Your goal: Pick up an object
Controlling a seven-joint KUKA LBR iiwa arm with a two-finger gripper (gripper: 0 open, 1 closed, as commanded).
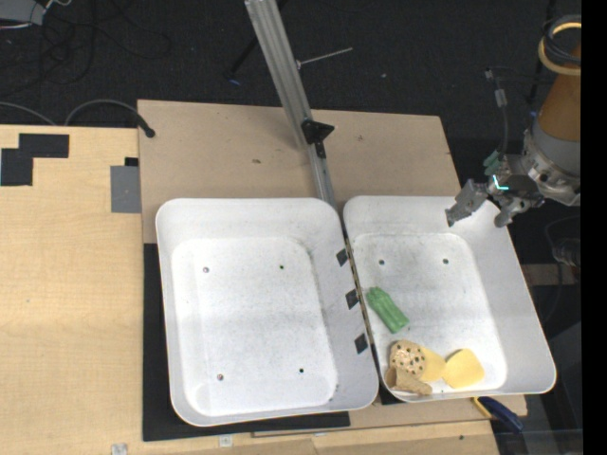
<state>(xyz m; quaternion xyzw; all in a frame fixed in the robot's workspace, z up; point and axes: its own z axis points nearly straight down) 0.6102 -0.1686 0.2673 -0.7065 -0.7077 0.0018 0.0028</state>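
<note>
**Bench and Bin Layout, Gripper at the Upper Right Rim**

A flat tan board (237, 150) is lying under the bins, its surface matte and fibrous, with a pale wood-grain panel (66, 292) sitting at the left of the frame. Two shallow white bins are resting side by side on the board. The left bin (175, 254) is showing a smooth, rounded-corner plastic floor speckled with fine dark grit and a few small dots. The right bin (512, 282) is showing the same glossy white plastic and the same rounded rim.

A ribbed grey metal rail (285, 74) is slanting from the top centre down to the seam between the bins.

The arm (560, 102) is entering at the upper right, its orange band sitting above a grey wrist. The gripper (484, 207) is hovering at the upper right corner of the right bin, its two dark fingers spread wide apart with nothing between them.

The objects are lying in the lower part of the right bin, well apart from the gripper. A green ridged block (388, 309) is lying tilted near the bin's left wall. A yellow rounded piece (463, 369) is sitting near the front rim. A tan speckled cookie-shaped piece (408, 359) is touching a paler yellow piece beside it.
</note>
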